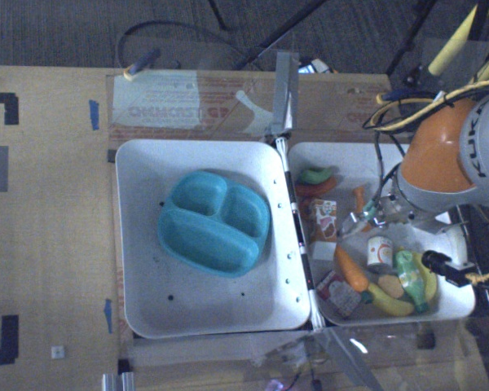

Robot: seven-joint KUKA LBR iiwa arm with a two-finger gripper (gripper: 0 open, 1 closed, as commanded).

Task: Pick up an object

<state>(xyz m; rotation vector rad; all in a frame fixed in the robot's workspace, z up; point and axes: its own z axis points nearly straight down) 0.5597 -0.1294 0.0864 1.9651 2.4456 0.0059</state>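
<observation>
Matt plastic teal tray (pixel 214 223) — smooth white bins (pixel 138 218)

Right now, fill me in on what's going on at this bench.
The grey and orange arm reaches over the right bin, its hand low among toy foods: a carrot, a banana, a green bottle. Nothing looks lifted yet. The left bin holds a teal divided plate.

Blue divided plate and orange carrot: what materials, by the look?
Blue divided plate: likely moulded plastic, matte, one even colour with soft rounded compartment edges. Orange carrot: probably toy plastic or rubber, smooth with a slight sheen; too small to be sure.
</observation>
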